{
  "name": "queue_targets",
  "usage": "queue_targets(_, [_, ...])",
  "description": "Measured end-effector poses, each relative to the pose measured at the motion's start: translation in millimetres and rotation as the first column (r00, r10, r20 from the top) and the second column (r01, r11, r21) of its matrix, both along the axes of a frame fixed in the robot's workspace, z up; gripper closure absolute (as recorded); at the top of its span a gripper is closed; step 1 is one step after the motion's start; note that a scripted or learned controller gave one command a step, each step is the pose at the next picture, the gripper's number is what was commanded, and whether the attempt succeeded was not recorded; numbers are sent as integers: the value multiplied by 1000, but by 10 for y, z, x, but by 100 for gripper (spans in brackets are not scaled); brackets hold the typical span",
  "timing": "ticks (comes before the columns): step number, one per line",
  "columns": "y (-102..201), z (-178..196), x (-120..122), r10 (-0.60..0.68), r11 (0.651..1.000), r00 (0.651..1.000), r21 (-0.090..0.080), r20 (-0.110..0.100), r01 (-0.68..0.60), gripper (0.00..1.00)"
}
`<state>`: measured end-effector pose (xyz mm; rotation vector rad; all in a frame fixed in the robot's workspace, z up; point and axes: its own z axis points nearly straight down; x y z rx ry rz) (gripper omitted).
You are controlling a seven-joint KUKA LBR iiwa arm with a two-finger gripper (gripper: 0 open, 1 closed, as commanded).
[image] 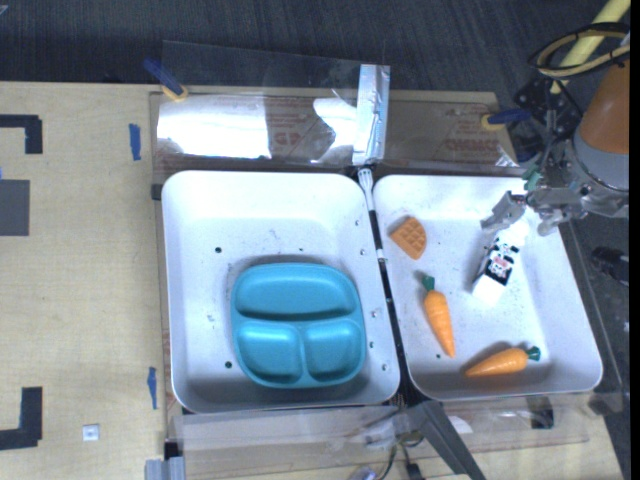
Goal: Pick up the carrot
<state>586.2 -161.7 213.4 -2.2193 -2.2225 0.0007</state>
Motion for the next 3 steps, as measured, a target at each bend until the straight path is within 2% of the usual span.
queue_targets(1, [1039,-301,-383,19,1000,1000,2,-2,-19,0])
queue_targets(2, [678,-1259,-944,-142,990,990,0,6,142,0])
queue_targets(3, [676,-1149,-928,-144,990,990,0,12,144,100])
